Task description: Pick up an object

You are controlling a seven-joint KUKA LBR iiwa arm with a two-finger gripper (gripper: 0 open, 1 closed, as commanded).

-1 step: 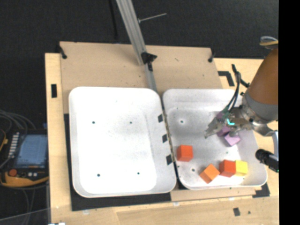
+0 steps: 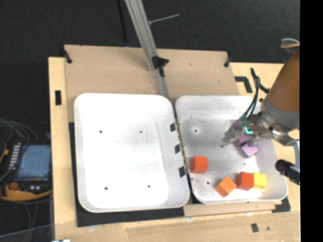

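The gripper (image 2: 242,136) hung low over the right bin (image 2: 212,107), its grey fingers pointing down and to the left, with a small green light glowing on its body. Whether the fingers were open or shut could not be told from the slanted view; nothing was plainly seen between them. Just beside the fingertips, partly tucked under the tool, lay a pale purple block (image 2: 249,148), the nearest candidate for the pick. It looked to be touching or almost touching the gripper, but contact could not be confirmed.

Farther out in the same bin sat an orange-red cube (image 2: 199,164) alone near the left wall, and along the front wall a row of three: an orange block (image 2: 226,186), a red cube (image 2: 245,180) and a yellow cube (image 2: 260,180), the last two touching. The left bin (image 2: 126,150) stood next to it, with a metal pole (image 2: 144,29) rising behind the two.

To do the step well, the arm would probably need to centre the fingers squarely over the purple block, straddle it on two flat faces and close only once low enough, since an off-centre approach might simply push the block aside.

No brand, label or readable writing could be made out anywhere; the screen of a device (image 2: 31,164) at the far left was too blurred to read.
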